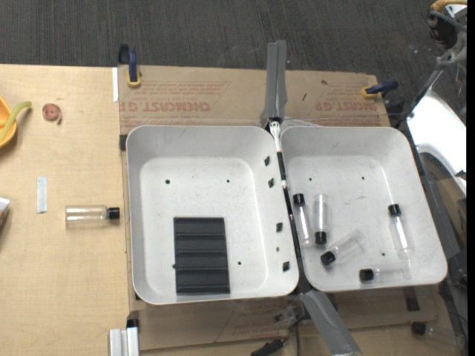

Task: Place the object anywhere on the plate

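Note:
A black ribbed plate (200,256) lies flat in the left bin (148,154), near its front wall. Several clear vials with black caps lie in the front half of the right bin (349,150). Two of them, one vial (300,217) and its neighbour (320,217), lie side by side near the left wall. A tilted vial (341,248) rests in the middle. Another vial (382,274) lies by the front wall, and a thin one (398,228) lies at the right.
A pale part of the robot (444,136) stands just beyond the right bin's right rim. On the wooden bench to the left lie a clear bottle (90,213), a small white strip (41,195) and an orange bowl (6,121). Clamps (130,64) hold the cardboard behind the bins.

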Robot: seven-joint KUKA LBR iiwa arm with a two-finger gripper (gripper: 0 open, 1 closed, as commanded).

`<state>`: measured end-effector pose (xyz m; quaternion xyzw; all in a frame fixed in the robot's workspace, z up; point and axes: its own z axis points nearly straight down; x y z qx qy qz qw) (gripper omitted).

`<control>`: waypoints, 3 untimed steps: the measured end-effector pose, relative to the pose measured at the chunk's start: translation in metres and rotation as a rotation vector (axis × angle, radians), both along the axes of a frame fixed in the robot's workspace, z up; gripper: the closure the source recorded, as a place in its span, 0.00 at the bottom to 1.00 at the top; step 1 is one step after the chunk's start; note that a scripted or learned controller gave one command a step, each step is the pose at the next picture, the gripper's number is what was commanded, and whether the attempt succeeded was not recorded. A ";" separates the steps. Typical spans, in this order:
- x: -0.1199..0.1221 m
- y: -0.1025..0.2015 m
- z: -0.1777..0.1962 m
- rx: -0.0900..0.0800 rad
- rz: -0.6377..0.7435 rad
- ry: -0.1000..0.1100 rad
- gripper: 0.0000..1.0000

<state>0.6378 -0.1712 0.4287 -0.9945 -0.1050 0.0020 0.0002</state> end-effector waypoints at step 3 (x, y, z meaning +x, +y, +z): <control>0.015 -0.051 0.011 0.000 -0.008 0.000 0.00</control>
